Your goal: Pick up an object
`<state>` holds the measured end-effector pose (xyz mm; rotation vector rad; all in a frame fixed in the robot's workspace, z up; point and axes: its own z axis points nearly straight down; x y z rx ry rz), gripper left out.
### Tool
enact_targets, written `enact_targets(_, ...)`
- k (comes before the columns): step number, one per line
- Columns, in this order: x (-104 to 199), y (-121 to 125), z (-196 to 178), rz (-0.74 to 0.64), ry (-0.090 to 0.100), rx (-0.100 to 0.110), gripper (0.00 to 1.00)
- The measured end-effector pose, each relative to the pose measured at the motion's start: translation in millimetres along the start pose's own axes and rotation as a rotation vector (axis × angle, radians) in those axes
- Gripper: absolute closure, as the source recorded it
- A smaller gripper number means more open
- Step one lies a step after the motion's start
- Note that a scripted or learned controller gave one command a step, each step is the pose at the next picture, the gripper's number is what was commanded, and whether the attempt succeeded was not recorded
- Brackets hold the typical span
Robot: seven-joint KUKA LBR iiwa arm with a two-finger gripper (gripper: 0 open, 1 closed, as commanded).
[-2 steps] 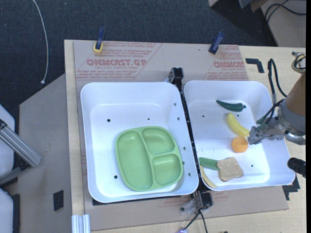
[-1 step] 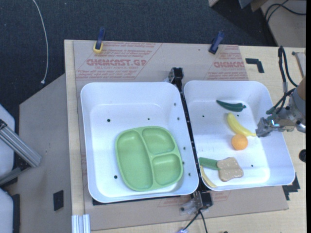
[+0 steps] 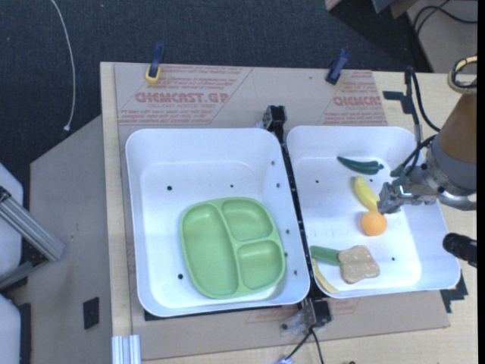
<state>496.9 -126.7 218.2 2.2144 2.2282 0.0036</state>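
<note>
The right bin (image 3: 409, 139) holds several toy foods. A dark green pepper (image 3: 361, 165) lies toward the back, with a yellow banana (image 3: 364, 192) just in front of it. An orange ball-shaped fruit (image 3: 373, 224) sits below the banana. At the front lie a tan slice of toast (image 3: 358, 264), a green pod (image 3: 326, 254) and a pale yellow slice (image 3: 324, 280). My gripper (image 3: 389, 197) hangs low over the bin, at the banana's right end and just above the orange fruit. Nothing is visibly held in it.
The left bin (image 3: 151, 150) holds a green divided plate (image 3: 231, 245). A black clamp (image 3: 274, 117) sits where the two bins meet at the back. Blue and yellow clips (image 3: 154, 63) pin the cardboard sheet at its far edge. Cables run along the right side.
</note>
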Motion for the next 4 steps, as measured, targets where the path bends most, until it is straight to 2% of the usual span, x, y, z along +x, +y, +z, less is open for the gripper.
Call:
enact_targets(2,109.1,12.5,2.4,0.000,0.000,0.001,1.00)
enact_targets(3,163.3,4.1,9.5,0.001,0.001,0.005,1.00)
enact_targets(4,213.1,-3.3,-11.9,0.000,0.001,-0.002,1.00)
